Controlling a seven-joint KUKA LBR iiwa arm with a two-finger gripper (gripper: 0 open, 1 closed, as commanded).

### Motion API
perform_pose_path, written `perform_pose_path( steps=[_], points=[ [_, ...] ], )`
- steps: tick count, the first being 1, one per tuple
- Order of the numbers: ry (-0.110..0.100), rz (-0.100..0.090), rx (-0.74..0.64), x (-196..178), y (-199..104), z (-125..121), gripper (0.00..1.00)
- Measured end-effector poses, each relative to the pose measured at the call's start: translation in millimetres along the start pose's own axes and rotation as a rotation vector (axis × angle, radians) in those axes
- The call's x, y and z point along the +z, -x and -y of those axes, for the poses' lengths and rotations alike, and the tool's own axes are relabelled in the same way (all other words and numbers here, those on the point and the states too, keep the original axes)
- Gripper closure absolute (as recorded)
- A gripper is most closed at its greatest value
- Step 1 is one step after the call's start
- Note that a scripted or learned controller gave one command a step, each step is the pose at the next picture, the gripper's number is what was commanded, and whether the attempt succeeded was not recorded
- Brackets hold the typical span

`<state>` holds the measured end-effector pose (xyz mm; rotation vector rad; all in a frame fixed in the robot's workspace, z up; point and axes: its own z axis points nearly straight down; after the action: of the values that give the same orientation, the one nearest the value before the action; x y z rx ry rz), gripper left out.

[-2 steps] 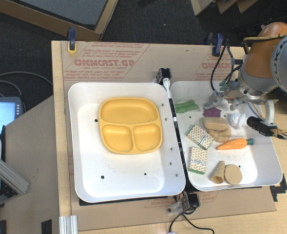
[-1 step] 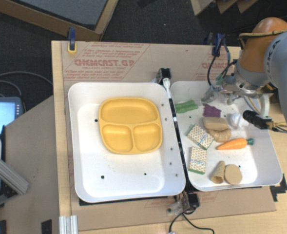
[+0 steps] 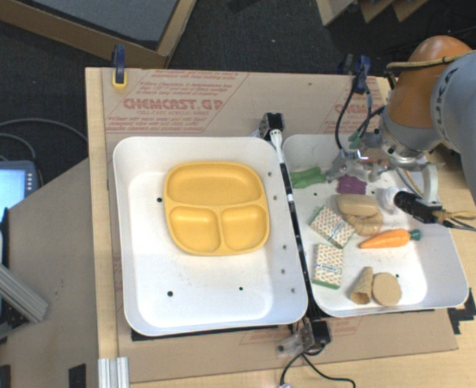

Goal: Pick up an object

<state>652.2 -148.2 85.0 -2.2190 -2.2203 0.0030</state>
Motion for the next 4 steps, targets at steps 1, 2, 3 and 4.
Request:
perform_pose_path(
  steps=[1, 2, 3, 4],
  points=[
    [-0.001, 0.0, 0.003, 0.3, 20.3, 33.6, 0.0],
    [0.01, 0.002, -0.003, -0.3, -10.0, -16.9, 0.0],
    [0.0, 0.0, 0.001, 0.1, -2.6, 9.3, 0.0],
    [0.01, 0.001, 0.001, -13.4, -2.7, 6.1, 1.0]
  ],
)
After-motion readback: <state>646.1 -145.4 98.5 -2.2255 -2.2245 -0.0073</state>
